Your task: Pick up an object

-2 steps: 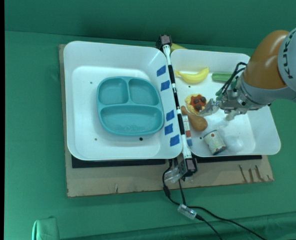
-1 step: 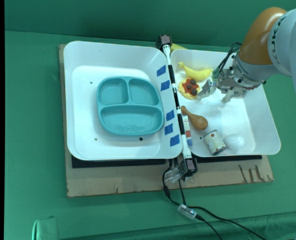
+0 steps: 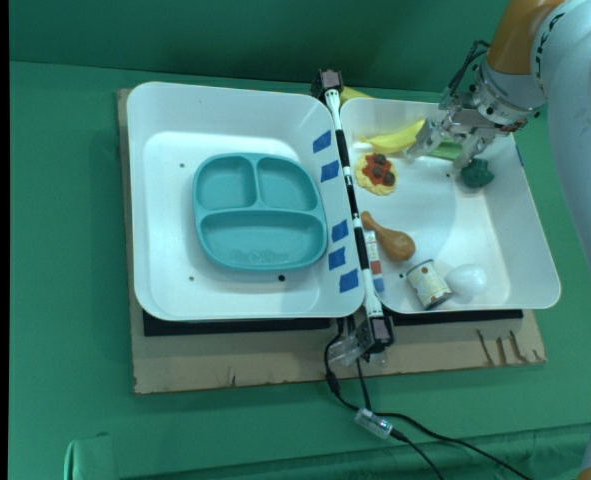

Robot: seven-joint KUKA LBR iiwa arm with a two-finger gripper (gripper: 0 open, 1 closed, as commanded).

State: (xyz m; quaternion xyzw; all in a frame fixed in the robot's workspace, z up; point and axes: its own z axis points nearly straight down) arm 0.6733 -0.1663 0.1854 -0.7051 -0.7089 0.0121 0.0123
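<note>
Claw hangs over the far part of the right bin, fingers spread apart, nothing between them. Going left to right: the left bin carries a teal divided plate at its middle. In the right bin, a small pizza and banana lie near its far left corner, a drumstick along its left edge, a can and white egg by the near edge, and a dark green piece just beside the claw.

Two bins of smooth, glossy white plastic are seen on a rough brown cardboard sheet. The teal divided plate looks matt plastic. The tabletop is covered in matt green cloth.
</note>
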